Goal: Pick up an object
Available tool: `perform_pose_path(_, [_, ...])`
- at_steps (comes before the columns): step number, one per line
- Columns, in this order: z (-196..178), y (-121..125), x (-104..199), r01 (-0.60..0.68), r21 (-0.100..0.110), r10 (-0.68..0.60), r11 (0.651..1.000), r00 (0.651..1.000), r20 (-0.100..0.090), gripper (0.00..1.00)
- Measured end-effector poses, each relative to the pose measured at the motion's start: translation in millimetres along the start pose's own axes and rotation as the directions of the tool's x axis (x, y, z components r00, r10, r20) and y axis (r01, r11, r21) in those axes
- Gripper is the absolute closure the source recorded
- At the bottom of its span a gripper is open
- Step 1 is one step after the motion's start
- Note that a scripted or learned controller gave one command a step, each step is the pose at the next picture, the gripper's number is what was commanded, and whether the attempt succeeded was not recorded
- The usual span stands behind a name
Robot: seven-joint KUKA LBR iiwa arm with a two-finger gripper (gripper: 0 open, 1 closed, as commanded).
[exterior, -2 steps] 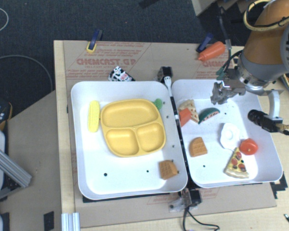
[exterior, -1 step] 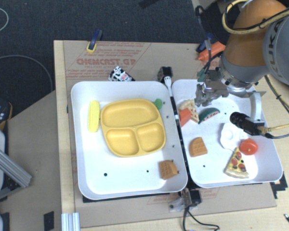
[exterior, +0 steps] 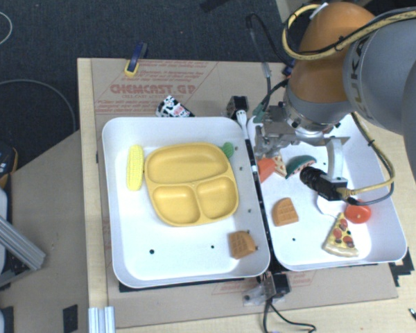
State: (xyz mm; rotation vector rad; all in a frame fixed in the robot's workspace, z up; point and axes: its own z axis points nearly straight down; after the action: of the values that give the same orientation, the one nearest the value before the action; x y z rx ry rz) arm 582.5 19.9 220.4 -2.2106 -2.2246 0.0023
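My gripper point(exterior: 265, 148) hangs low over the far left corner of the right bin point(exterior: 381, 186), close to the wall between the two bins. Just below it lies an orange-red piece point(exterior: 265, 170), touching or nearly touching the gripper's tip. A small tan speckled piece point(exterior: 279, 166) and a dark green crescent point(exterior: 299, 162) lie right beside it. Nothing shows as held.
The right bin also holds a brown bread slice point(exterior: 285, 212), a pizza slice point(exterior: 342, 238) and a red tomato point(exterior: 359, 214). In the left bin point(exterior: 118, 207) are a yellow divided plate point(exterior: 191, 182), a corn cob point(exterior: 134, 166), a green bit point(exterior: 227, 148) and a brown cracker point(exterior: 242, 243).
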Motion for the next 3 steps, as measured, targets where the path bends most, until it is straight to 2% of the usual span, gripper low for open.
perform_pose_path(1, [4.5, -14.5, 54.3, -0.001, -0.001, 0.001, 1.0, 1.0, 0.001, 1.0])
perform_pose_path(2, [-12.9, -9.0, 50.8, -0.005, -0.008, 0.005, 1.0, 1.0, 0.003, 1.0])
perform_pose_path(3, [-7.2, -0.5, 62.8, -0.004, -0.007, 0.004, 1.0, 1.0, 0.003, 1.0])
